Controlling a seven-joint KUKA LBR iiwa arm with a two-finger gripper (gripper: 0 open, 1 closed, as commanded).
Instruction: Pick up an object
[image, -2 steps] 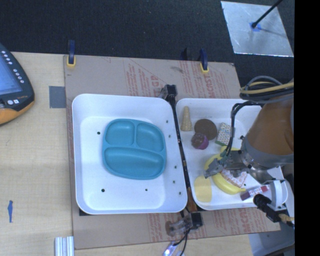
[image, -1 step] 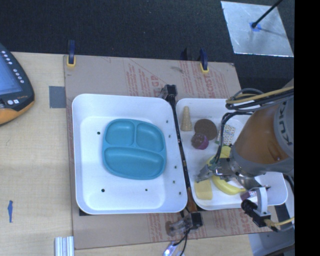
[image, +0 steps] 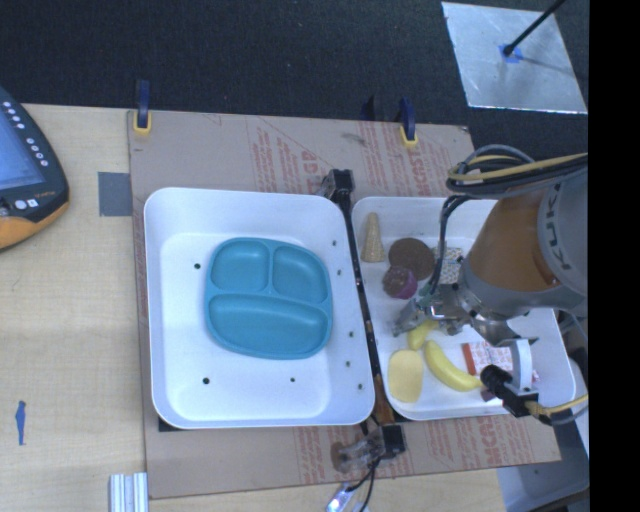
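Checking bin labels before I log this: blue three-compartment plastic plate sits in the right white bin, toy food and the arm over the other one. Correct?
Not quite. The blue three-compartment plastic plate lies in the left white bin, as the camera view shows. The toy food, such as the yellow banana, and the grey arm are over the right white bin.

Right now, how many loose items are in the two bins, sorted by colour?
Blue: 1, divided plate in the left bin
Yellow: 2, banana, pale yellow piece
Brown: 1, round disc
Purple: 1, small round item
Tan: 1, cone
White and red: 1, packet
Total: 7 visible; the arm covers part of the right bin.
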